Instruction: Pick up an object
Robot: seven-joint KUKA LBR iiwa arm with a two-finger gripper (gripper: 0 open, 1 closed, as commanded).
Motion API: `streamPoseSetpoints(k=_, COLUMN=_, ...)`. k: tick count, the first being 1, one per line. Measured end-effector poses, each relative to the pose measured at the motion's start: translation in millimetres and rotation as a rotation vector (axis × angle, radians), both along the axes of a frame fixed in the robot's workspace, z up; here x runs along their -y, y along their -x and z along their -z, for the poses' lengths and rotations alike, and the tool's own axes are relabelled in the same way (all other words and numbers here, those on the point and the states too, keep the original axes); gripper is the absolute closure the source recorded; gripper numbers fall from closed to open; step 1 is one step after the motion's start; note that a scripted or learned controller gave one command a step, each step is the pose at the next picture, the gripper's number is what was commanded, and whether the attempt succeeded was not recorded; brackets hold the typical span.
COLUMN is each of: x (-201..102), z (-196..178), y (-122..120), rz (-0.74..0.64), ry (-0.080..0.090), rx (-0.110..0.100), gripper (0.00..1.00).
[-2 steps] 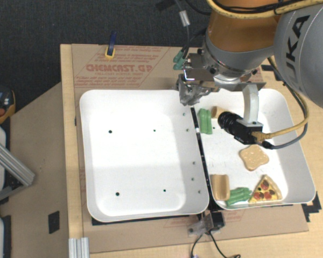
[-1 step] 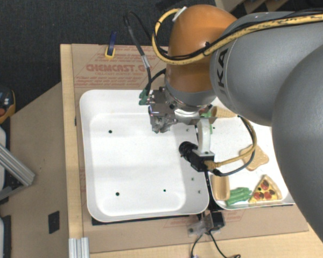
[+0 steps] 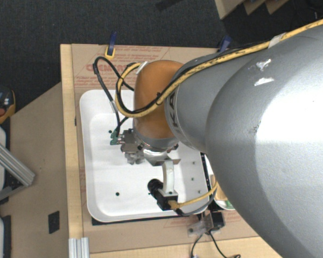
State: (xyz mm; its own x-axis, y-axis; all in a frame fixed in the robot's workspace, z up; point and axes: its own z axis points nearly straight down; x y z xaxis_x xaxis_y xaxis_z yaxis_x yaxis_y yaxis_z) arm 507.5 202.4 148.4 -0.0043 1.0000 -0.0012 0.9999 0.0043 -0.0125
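Hanging low over the left white bin (image 3: 99, 165), the end effector (image 3: 130, 150) sits under the arm's orange band; whether it is wide or narrow cannot be told. A small green object (image 3: 114, 138) lies just beside it, toward the view's left, perhaps touching. One dark speck (image 3: 117, 193) lies on the bin floor below the end effector in the view. The tan surface (image 3: 70, 144) borders the bin.

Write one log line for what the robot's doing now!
arm: over white bin | tool: low inside bin | held: unclear
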Motion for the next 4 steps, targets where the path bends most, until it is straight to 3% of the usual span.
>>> streamPoseSetpoints(k=1, x=-23, z=66, y=-29, rz=0.003, ry=-0.002, rx=0.012, gripper=1.00)
streamPoseSetpoints(k=2, x=50, z=-45, y=-26, rz=0.011, ry=-0.001, rx=0.016, gripper=1.00)
streamPoseSetpoints(k=3, x=-6, z=-71, y=31, rz=-0.002, ry=-0.004, rx=0.009, gripper=1.00)
streamPoseSetpoints(k=4, x=-23, z=-55, y=-31, rz=0.002, ry=-0.002, rx=0.016, gripper=1.00)
